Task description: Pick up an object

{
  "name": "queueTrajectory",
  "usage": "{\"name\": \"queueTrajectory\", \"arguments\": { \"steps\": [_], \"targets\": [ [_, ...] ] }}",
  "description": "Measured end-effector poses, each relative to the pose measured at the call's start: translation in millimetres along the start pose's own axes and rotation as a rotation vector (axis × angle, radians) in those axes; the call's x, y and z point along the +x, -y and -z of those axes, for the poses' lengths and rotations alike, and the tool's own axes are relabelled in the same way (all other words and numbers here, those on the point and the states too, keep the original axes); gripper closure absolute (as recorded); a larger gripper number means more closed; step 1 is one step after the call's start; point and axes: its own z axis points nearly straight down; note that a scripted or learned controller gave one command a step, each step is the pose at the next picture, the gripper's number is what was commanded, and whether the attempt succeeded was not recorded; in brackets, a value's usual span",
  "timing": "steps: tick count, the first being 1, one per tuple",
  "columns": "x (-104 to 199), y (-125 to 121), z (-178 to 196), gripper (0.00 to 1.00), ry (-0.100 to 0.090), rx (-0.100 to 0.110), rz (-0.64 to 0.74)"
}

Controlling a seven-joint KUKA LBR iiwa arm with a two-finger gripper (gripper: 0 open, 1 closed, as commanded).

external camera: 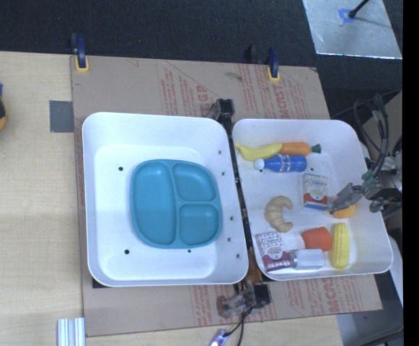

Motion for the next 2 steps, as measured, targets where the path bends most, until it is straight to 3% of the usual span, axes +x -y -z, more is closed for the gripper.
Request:
{"name": "queueTrajectory", "arguments": {
  "steps": [1, 2],
  "targets": [
    [-27, -60, -131, 0.00, 0.000, 0.002, 0.002],
    [36, -101, -60, 0.00, 0.000, -0.002, 0.001]
  ]
}}
